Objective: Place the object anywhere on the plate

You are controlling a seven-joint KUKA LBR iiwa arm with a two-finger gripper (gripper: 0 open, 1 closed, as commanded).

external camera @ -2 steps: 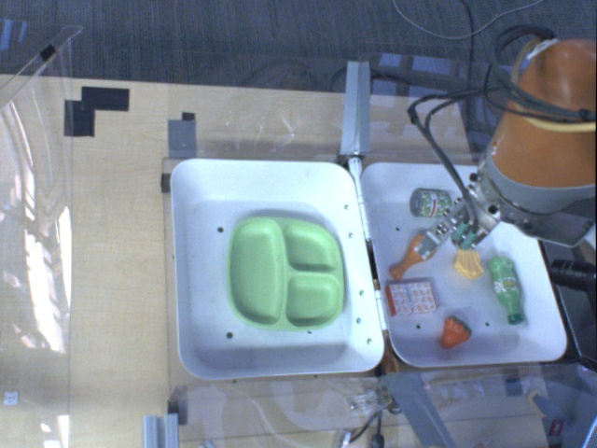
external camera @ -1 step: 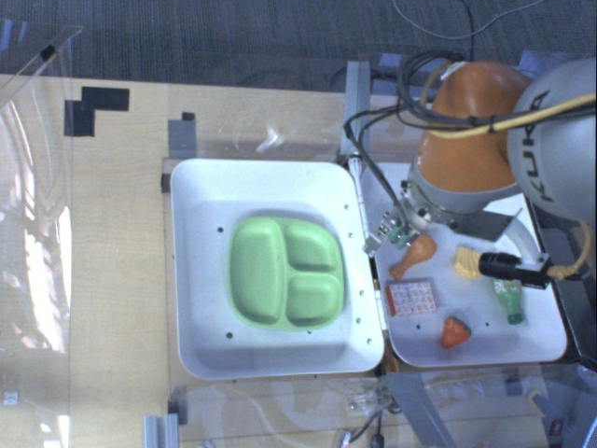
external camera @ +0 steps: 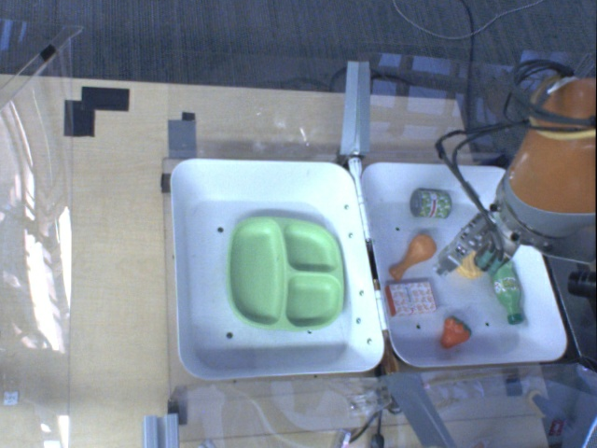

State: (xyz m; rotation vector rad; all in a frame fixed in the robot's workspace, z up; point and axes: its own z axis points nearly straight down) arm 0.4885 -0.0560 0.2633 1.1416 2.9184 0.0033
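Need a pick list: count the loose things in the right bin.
6: can at back, drumstick, card, strawberry, green bottle, yellow piece under the end effector. More may be hidden.

We are counting two white bins: the left bin (external camera: 187, 278) and the right bin (external camera: 541, 343). We are seeing one green plate (external camera: 284, 271), one can (external camera: 430, 203), one drumstick (external camera: 414, 254), one patterned card (external camera: 411, 298), one strawberry (external camera: 454, 332), one green bottle (external camera: 508, 293) and one yellow item (external camera: 469, 270).

Arm in from right, wrist angled down-left, end effector (external camera: 464, 255) low.
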